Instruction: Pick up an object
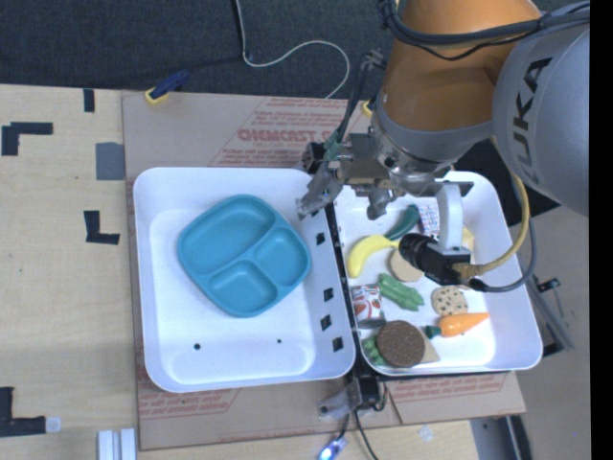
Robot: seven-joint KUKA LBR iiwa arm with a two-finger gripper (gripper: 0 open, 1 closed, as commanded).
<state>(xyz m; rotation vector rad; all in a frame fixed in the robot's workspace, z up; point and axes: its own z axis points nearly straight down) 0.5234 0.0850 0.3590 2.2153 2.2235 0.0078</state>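
Observation:
My gripper (345, 202) hangs over the upper part of the wall between the two bins. It is open: one finger (313, 201) slants out over the left bin's edge, the other (377, 204) stands over the right bin, and nothing sits between them. Just below and right of it in the right bin (512, 348) lie a yellow banana (370, 251), a green pod (400, 291), a small can (367, 303), a cracker (448, 301), an orange carrot (462, 323) and a brown patty (399, 343). The arm's wrist hides the bin's upper part.
A blue divided plate (244, 254) lies in the left bin (158, 286). A black cylinder with a cable (427, 257) hangs from the wrist over the right bin's toys. Cardboard and a wooden bench surround the bins; a white cable runs along the back.

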